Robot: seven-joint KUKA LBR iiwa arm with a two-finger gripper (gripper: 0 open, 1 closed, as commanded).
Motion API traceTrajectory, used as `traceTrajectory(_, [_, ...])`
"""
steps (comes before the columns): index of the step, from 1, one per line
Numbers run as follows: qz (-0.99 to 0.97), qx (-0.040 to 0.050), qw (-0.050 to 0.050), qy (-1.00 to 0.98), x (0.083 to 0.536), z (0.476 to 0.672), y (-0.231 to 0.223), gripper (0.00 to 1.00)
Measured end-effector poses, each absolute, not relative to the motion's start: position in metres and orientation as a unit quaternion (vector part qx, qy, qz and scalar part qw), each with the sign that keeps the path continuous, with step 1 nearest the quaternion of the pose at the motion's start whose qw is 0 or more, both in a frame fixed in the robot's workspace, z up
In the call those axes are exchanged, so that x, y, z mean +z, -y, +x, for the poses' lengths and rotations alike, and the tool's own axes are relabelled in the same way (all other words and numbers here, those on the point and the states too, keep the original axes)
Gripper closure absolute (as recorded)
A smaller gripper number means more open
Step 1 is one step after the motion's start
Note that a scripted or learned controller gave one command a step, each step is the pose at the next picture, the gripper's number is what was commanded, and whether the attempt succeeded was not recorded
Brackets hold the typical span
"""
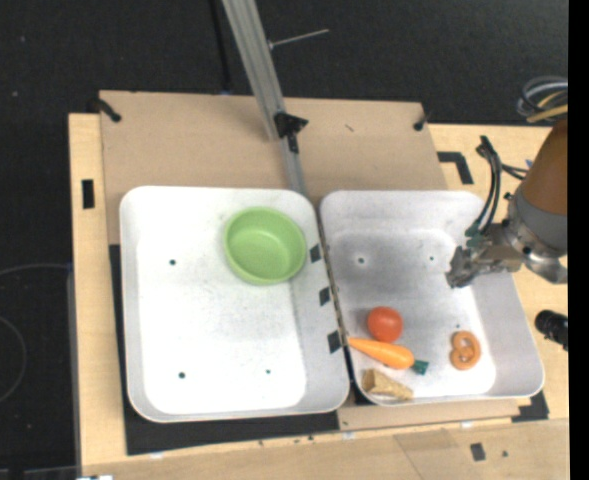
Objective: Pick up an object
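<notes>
The right bin [394,218] holds a red tomato [384,323], an orange carrot [381,352] with a dark green tip, a tan wedge-shaped piece [386,386] near the front rim, and an orange ring-shaped piece [464,349]. In the left bin [174,368] sits a green bowl [265,246], upright near the back right corner. My gripper [466,265] hovers over the right side of the right bin, behind and above the orange ring piece, with nothing visible between its fingers.
A grey metal pole [257,58] slants from the top down to the gap between the bins. The bins rest on a brown board [194,138] atop the bench. Dark cables [494,183] hang beside the arm at the right.
</notes>
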State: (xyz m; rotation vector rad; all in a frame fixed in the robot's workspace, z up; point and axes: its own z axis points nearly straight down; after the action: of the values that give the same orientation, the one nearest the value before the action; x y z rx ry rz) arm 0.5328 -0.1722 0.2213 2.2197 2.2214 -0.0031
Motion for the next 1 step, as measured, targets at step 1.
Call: traceTrajectory(1, [0.705,0.0002,0.000,-0.709,0.2198,0.5459,0.1259,1.00])
